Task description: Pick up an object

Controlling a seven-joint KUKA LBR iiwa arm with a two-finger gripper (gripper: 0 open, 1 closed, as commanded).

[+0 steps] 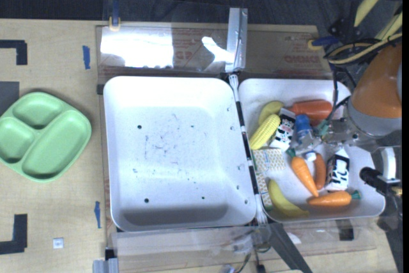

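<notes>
The right bin (374,160) holds a jumble of toy food. A corn cob (265,131) and a yellow banana (271,109) lie at its left side, and a red-orange piece (312,108) lies at the back. A carrot (303,174), a second carrot (329,199) and another banana (282,199) lie toward the front. A black-and-white piece (337,172) stands between the carrots. My gripper (323,131) reaches in from the right, low over the middle of the pile, right beside a small blue object (301,127). Nothing is visibly lifted.
The left bin (128,99) sits next to the right one, divided by their shared rims. A green divided plate (42,135) rests on the bench at far left. A clear panel (172,41) stands behind the bins. Cables hang at the upper right.
</notes>
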